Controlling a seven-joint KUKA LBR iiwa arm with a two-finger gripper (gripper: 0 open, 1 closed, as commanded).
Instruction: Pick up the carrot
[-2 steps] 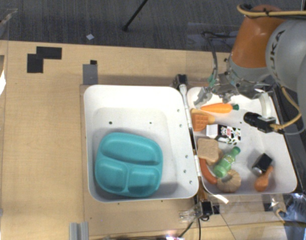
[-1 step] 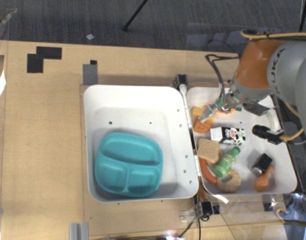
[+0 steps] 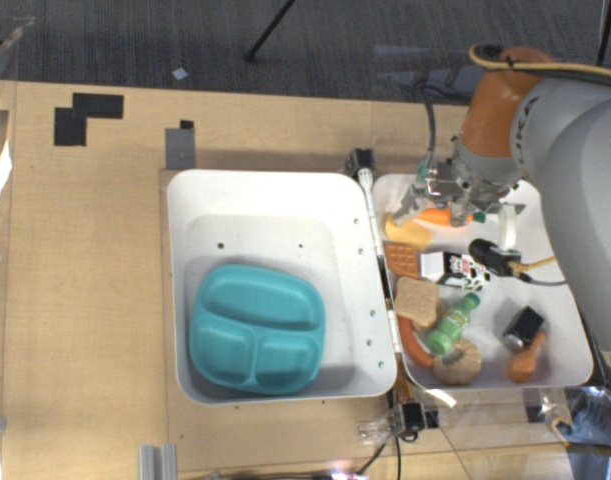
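The carrot (image 3: 437, 218) is a short orange piece lying at the far end of the right bin (image 3: 575, 368), next to a yellow-orange wedge (image 3: 408, 234). My gripper (image 3: 442, 206) hangs low directly over it, below the orange wrist band. Its fingers (image 3: 406, 206) stand apart on either side of the carrot, so the gripper is open around it. The gripper body hides the carrot's upper part.
The right bin is crowded: a waffle (image 3: 403, 261), a bread slice (image 3: 417, 300), a green bottle (image 3: 451, 323), a black-and-white box (image 3: 457, 266), a black block (image 3: 523, 325) and an orange-brown piece (image 3: 525, 364). The left bin (image 3: 265, 198) holds a teal divided plate (image 3: 255, 328).
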